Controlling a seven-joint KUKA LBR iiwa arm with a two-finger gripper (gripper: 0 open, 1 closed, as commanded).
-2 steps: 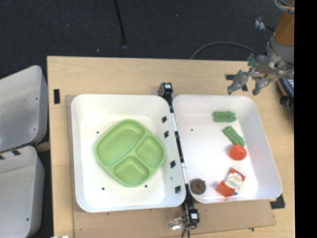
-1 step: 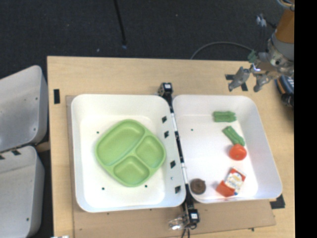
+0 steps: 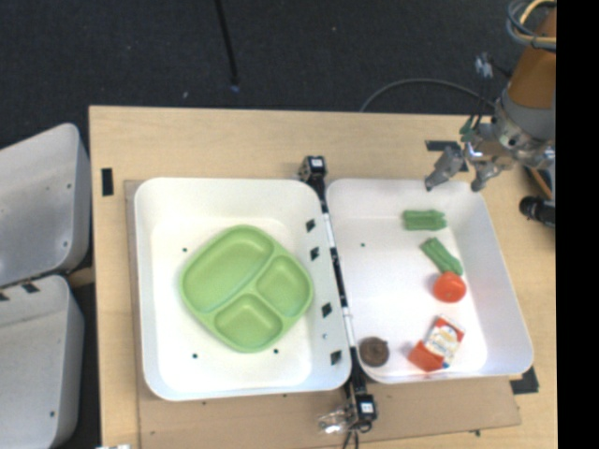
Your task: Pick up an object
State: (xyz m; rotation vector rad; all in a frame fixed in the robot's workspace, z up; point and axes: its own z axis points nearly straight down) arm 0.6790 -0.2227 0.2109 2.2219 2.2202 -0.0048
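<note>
The right bin (image 3: 374, 251) holds two green pieces (image 3: 424, 220) (image 3: 440, 254), an orange-red round object (image 3: 449, 288), a red and white packet (image 3: 437, 344) and a small brown round item (image 3: 374, 351). My gripper (image 3: 462, 173) hangs over the bin's far right corner, above and a little right of the upper green piece. Its two fingers stand spread apart, open, with nothing between them.
The left bin (image 3: 159, 251) carries a green divided plate (image 3: 246, 288). Small black clips (image 3: 328, 279) line the seam between the bins. A black cable (image 3: 412, 87) loops across the bench behind the right bin. White chairs (image 3: 37, 213) stand at the left.
</note>
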